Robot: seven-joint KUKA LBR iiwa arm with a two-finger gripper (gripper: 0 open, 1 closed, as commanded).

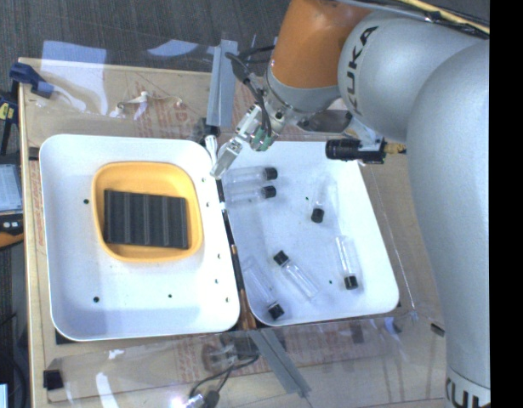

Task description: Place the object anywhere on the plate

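A yellow plate (105, 183) with rounded corners lies in the left bin (65, 296), and a dark grey ridged block (150, 219) rests on its middle. Several clear vials with black caps lie in the right bin (376, 228): two side by side at its top left (248, 177), one near the middle (293, 273), one at the right (347, 263). My gripper (220, 155) hangs over the top left corner of the right bin, just by the divider between the bins and beside the top-left vials. Nothing is visibly held in it.
Small black caps lie loose in the right bin (317, 215) (275, 311). A grey metal bar (217, 87) stands behind the bins. The arm's large grey body (440, 143) covers the right side of the bench.
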